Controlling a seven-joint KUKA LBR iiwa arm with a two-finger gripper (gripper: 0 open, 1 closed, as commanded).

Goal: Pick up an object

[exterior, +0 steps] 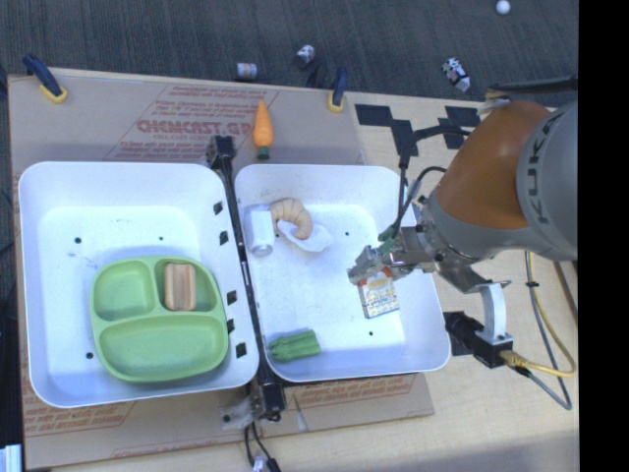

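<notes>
1. The arm [531, 180] is a chunky rounded thing, mostly grey, with a big glossy orange band [486, 165] bulging out above the wrist.
2. There are dark letters on the grey shell at the far right, cut off at the edge so I can't read them properly.
3. A thin black cable [405, 197] loops along the left side of the orange part down toward the wrist.
4. The pincer [373, 266] is a small cluttered metal bit, silvery grey with darker parts, too fiddly to make out in detail.

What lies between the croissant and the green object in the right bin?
In the camera view, only bare white bin floor lies between the croissant and the green object.
</notes>
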